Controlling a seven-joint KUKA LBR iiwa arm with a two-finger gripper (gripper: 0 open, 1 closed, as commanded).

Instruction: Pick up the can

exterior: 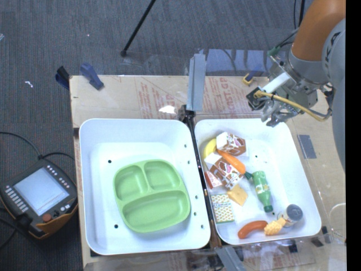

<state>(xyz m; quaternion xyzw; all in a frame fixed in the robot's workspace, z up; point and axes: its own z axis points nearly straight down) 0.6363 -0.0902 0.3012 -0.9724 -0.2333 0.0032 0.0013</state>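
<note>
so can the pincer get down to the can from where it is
Probably yes. The can stands upright near the right bin's front corner with its top uncovered. The pincer hangs over the bin's far edge, with nothing between. The yellow toy and green bottle crowd the can's left side.

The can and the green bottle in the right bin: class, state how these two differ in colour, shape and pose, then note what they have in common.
The can is grey, while the green bottle is green. The can looks short and round, showing a circular end to the camera; the green bottle is long and slim, lying on its side. The can sits near the bin's front corner; the green bottle lies nearer the middle. Both rest in the right bin, away from the gripper.
</note>
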